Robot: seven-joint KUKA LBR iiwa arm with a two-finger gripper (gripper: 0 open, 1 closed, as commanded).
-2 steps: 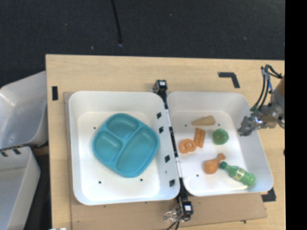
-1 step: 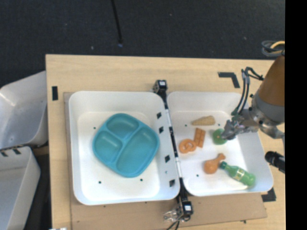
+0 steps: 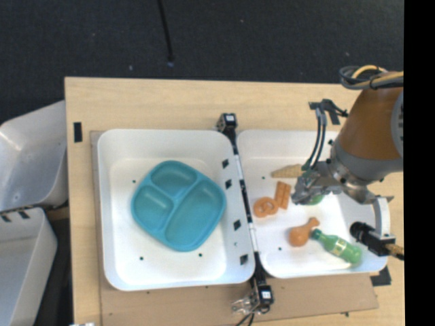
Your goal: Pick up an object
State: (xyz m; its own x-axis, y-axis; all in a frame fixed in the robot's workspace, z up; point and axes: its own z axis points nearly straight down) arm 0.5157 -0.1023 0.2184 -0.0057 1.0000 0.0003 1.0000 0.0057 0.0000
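Grey arm (image 3: 370,141) hides jaws (image 3: 307,190) over right bin (image 3: 272,141); grip state unclear.

We cannot make out the fingers of the gripper (image 3: 307,190); they blur into a dark, greenish clump above the right bin (image 3: 272,267), and we cannot tell whether anything sits between them. The arm (image 3: 370,131) covers that bin's far right corner and part of its right wall. The cone (image 3: 287,172) is half hidden at its wide end behind the gripper. The green bottle (image 3: 338,246) near the bin's near right corner is too blurred for its label to read. Small black fittings along the wall between the two bins are too tiny to identify.
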